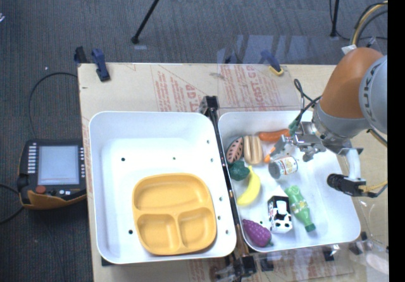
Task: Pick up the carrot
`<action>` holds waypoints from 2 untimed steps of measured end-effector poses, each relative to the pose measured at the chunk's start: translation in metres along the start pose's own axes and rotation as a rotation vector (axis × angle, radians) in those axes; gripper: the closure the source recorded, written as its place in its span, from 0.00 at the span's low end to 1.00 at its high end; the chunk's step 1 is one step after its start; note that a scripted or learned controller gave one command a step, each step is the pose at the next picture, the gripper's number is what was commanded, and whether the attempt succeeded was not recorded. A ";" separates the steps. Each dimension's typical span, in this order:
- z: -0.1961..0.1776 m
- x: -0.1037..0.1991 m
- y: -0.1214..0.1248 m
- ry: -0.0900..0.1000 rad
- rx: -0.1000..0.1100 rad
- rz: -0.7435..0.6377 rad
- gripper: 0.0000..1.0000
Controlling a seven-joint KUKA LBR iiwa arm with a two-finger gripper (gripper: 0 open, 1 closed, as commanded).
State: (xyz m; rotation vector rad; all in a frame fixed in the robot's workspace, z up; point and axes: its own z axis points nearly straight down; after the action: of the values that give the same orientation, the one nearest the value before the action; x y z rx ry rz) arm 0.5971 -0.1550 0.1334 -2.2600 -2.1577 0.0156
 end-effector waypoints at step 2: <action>0.043 0.018 -0.003 -0.003 -0.019 0.060 0.00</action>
State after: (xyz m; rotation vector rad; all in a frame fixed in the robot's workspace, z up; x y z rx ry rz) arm 0.5939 -0.1364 0.0906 -2.3355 -2.0996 -0.0013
